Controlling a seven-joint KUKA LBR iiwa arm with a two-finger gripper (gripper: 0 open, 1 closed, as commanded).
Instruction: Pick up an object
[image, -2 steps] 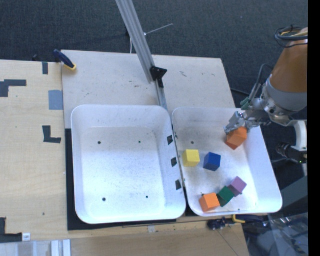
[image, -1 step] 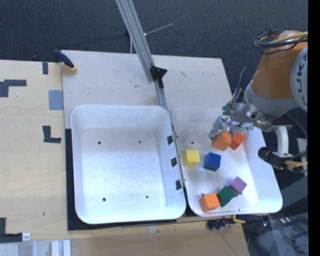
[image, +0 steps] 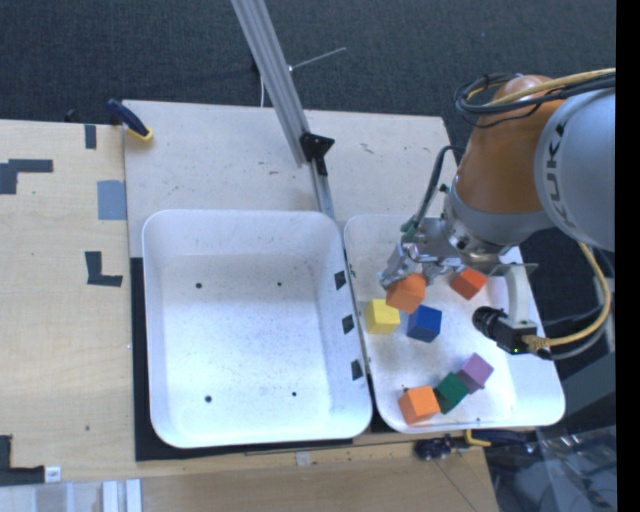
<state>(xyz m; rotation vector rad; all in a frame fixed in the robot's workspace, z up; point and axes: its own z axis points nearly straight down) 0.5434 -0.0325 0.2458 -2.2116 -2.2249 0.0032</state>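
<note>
Gripper (image: 410, 272): right of centre, fingers pinching the small orange block (image: 406, 293).
Bin: right-hand shallow white bin (image: 545, 400).

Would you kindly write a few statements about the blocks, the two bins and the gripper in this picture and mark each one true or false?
1. All the coloured blocks lie in the right bin. True.
2. The blue block touches the purple block. False: they lie apart, the purple one nearer the green block.
3. The yellow block lies close to the wall shared with the left bin. True.
4. The gripper hangs over the left bin. False: it is over the right bin, at an orange block.
5. A second orange block lies beside the green block. True.
</note>
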